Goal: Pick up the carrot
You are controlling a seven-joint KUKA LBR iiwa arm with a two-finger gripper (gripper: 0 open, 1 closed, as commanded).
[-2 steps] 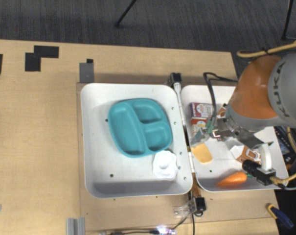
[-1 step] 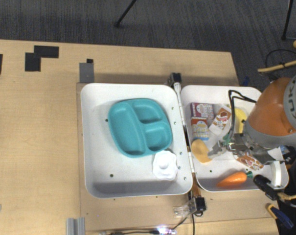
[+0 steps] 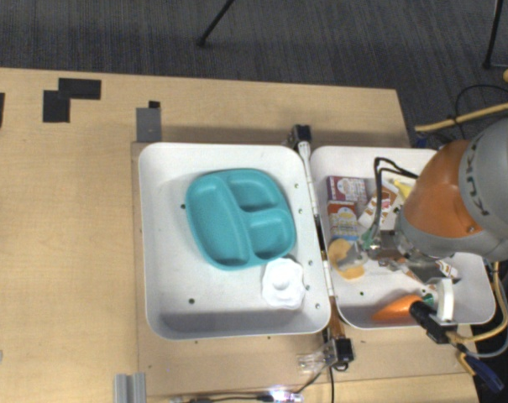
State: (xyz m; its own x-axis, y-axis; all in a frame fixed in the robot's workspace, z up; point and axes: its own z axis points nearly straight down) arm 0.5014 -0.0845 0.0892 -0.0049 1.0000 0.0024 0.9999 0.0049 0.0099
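- Over the right bin (image 3: 480, 305), low in its middle, hangs the pincer (image 3: 386, 250), reached in from the right on the grey arm (image 3: 489, 200) with its orange band (image 3: 438, 193).
- Whether the pincer is wide or narrow cannot be told: the wrist and its cables cover that part.
- Nothing is seen held in the pincer.
- Just left of the pincer lies a small pale orange, round item (image 3: 348, 259) on the bin floor; what it is cannot be made out.
- Above that, toward the bin's far side, stand or lie some printed cartons (image 3: 344, 193), partly red and white, close together.
- Toward the near edge of the same bin lies the carrot (image 3: 398, 307), orange, on its side, with its point to the left; it lies below and slightly right of the pincer, apart from it.
- Touching the carrot's right end, or just over it, is a black and white part (image 3: 434, 309) of the arm's fittings.
- Left of the divide, the left bin (image 3: 157, 250) holds a teal divided tray (image 3: 237, 217), set at a slant in the middle.
- Just beside the tray's near right corner sits a white lumpy object (image 3: 284, 282).
- Both bins rest side by side on the light wooden worktop (image 3: 60, 250).
- Beyond the worktop's far edge is dark carpet (image 3: 111, 15).
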